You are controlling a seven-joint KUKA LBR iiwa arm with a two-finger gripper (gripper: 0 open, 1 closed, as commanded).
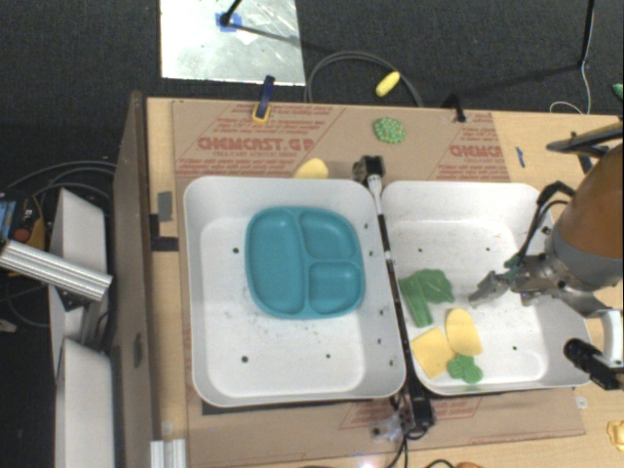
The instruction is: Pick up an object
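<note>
bench seen from above at a slant, two white bins side by side. left bin [214,359] holds a teal divided plate [304,261], lying flat a little toward 12 o'clock of the bin's middle.

right bin [458,213] carries the loose items, all bunched at its 7 o'clock corner. a green leafy piece [424,292] lies nearest the divider. at 5 o'clock from it sits a yellow rounded piece [463,333], upright-oval in outline, touching a flat yellow wedge [430,351] on its 8 o'clock side. a small green knobbly piece [466,369] lies at 6 o'clock of the rounded one, touching it, close to the bin's near wall.

arm enters from 3 o'clock, orange band visible at the frame edge. gripper [485,291] sits low over the right bin, tip aimed toward 9 o'clock, just at 3 o'clock of the green leafy piece and at 1 o'clock of the yellow rounded piece. nothing seen between the fingers; whether they are spread or pressed together i cannot tell, too small and blurred.

outside the bins on the cardboard: a green dotted disc [389,130] at 12 o'clock, a yellow lump [312,170] touching the left bin's far rim.
</note>
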